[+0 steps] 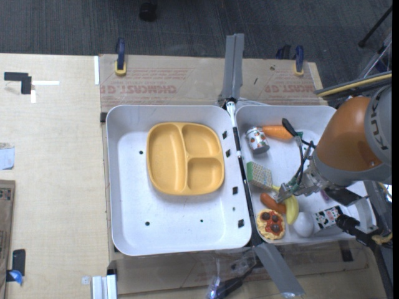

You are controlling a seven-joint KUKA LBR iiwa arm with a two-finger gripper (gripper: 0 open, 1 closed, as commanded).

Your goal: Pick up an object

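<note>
Toward the lower right of the frame, the gripper (290,190) hangs low over the right-hand bin (274,114), reaching in from the right edge under the arm's orange band. Its tip is crowded by cables and by the items beneath it, so it cannot be told whether it is spread or closed, and nothing can be seen held in it.

The nearest candidates lie just below and to the left of the tip. A yellow banana (292,210) sits directly below it in the frame, with its long axis running roughly top to bottom. A reddish sausage (272,202) lies just beside the banana on the left, slanting from upper left to lower right. Whether the tip touches either one is unclear. Judging by this, the next move probably calls for only a short drop, with the grip set across the banana's width.

Around them the same bin holds a small pizza (271,224) at the lower edge, a white ball (303,227), a black-and-white carton (327,217), a green-and-grey pad (260,175), a small can (256,140) and a carrot (277,132) near the top. The items are tightly packed, so a neighbour could get nudged. The left-hand bin (131,223) holds only a yellow divided plate (185,158), well apart from the gripper.
</note>
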